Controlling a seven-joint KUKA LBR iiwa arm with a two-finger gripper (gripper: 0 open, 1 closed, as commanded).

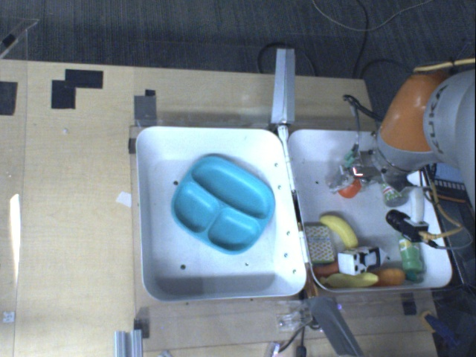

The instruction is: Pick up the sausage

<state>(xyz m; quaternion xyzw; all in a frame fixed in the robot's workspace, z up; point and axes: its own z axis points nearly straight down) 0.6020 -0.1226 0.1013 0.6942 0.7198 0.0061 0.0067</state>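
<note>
Grey two-finger gripper (355, 174) is hanging over a small red-orange item (348, 190) in the rt shallow white bin (320, 155); open or closed, can't tell. Orange-brown oblong sausage (391, 276), prob. the target, is lying well apart at the bin's near edge. Gripper should be going there and closing across its narrow width.

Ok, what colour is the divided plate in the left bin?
Blue: the plate shows clearly in the camera view.

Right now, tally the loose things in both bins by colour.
Blue: 1, the plate in the left bin
Yellow: 2, the banana and a second banana
Green: 1, the bottle
Orange: 1, the carrot
Red: 1, the small piece by the claw
Total: 6
</note>
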